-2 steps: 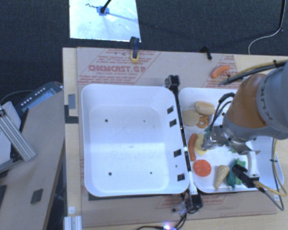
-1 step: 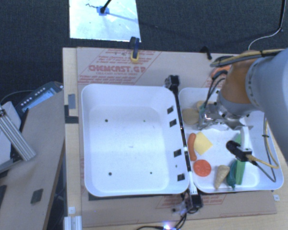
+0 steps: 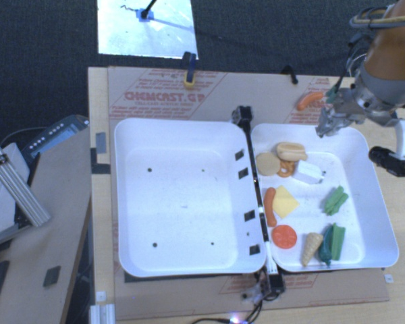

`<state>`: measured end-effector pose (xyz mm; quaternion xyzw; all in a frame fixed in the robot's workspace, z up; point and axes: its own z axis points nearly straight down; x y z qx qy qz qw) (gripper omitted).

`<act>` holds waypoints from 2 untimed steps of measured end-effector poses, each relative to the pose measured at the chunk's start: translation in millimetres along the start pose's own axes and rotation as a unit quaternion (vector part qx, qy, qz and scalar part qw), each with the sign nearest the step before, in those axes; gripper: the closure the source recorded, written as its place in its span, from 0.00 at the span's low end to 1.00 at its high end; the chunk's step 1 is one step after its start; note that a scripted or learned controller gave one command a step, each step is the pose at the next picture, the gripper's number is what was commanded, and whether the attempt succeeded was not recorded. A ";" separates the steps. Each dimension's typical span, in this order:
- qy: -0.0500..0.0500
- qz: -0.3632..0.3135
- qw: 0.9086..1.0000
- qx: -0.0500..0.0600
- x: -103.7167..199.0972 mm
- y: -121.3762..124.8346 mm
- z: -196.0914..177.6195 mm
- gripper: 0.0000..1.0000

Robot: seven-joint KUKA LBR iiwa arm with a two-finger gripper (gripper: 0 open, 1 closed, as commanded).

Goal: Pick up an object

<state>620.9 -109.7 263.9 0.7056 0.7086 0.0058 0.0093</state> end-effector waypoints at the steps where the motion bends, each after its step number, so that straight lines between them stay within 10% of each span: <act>1: 0.002 -0.002 1.000 0.007 28.9 42.9 -6.8 1.00; 2: 0.002 -0.001 1.000 0.010 69.1 47.7 31.1 1.00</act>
